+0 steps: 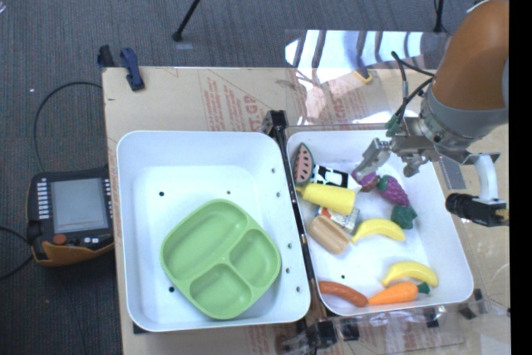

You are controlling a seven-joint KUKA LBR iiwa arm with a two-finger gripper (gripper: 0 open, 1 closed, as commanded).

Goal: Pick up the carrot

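Observation:
The carrot (393, 293) is orange with a green top and lies at the front of the right bin (455, 249), between a red sausage (342, 293) and a yellow banana (410, 272). My gripper (391, 166) hangs over the back of that bin, well behind the carrot. Its fingers (371, 160) are spread open with nothing between them. A small purple piece (364, 176) sits just below the left fingertip.
The right bin also holds purple grapes (392, 189), a second banana (378, 229), a corn cob (328, 196), a hot dog bun (330, 234), a watermelon slice (302, 164) and a dark green item (405, 216). A green divided plate (220, 258) lies in the left bin (141, 179).

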